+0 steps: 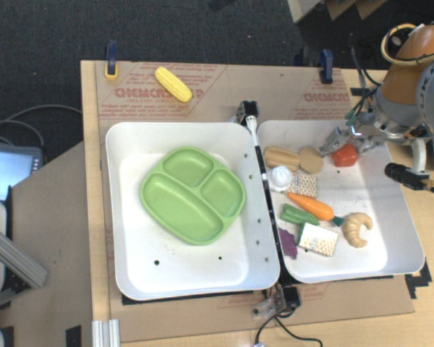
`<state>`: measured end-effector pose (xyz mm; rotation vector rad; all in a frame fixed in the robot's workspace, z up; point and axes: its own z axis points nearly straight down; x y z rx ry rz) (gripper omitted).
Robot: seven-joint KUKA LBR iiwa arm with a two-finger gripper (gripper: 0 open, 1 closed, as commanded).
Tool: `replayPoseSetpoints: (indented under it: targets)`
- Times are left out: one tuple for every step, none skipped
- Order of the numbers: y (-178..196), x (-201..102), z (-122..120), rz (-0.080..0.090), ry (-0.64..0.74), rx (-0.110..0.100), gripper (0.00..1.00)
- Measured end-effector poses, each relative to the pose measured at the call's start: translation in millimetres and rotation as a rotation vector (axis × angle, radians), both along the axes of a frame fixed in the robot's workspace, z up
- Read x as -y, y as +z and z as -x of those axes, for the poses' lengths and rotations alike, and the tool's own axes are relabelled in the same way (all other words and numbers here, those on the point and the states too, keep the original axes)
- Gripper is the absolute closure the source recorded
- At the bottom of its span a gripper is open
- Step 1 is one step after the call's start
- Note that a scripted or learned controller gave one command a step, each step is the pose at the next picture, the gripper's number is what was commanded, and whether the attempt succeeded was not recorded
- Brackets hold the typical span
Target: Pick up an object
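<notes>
Across the middle of the frame: brown bench board (202,85), two shallow white bins side by side on it. Left bin (130,251) holds a green divided plate (192,194), three compartments, lying flat near the bin's centre. Right bin (398,230) holds the clutter.

Upper right of frame: grey arm with orange band (412,56) reaching in over the right bin's top right corner. Gripper (345,150) low over the bin floor, fingers narrowly spread on either side of a small red object (346,155), possibly a tomato; the red piece sits between the fingers, whether it is lifted off the floor I cannot tell.

Right bin contents, larger to smaller. Tan bread-like roll (281,157) at upper left of the bin, a round tan piece (311,162) touching its right end, just beside the gripper's left side. Orange carrot (310,206) with green pepper-like piece (301,216) just beneath it, mid-bin. Croissant (357,229) to their right. Patterned cream block (319,241) at lower middle, another speckled block (304,185) above the carrot. White ball (280,177) against the left wall. Purple piece (287,243) at lower left.

Outside the bins, upper left of the board: yellow corn cob (173,84), well apart from everything. Blue clamps (111,56) at the board's top edge.
</notes>
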<state>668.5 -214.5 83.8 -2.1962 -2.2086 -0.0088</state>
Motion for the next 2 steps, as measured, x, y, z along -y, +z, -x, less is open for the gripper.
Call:
replayPoseSetpoints:
  targets:
    - [12,5,0,0.019,-0.001,0.015,1.00]
    - [10,-86,5,0.019,0.002,0.013,1.00]
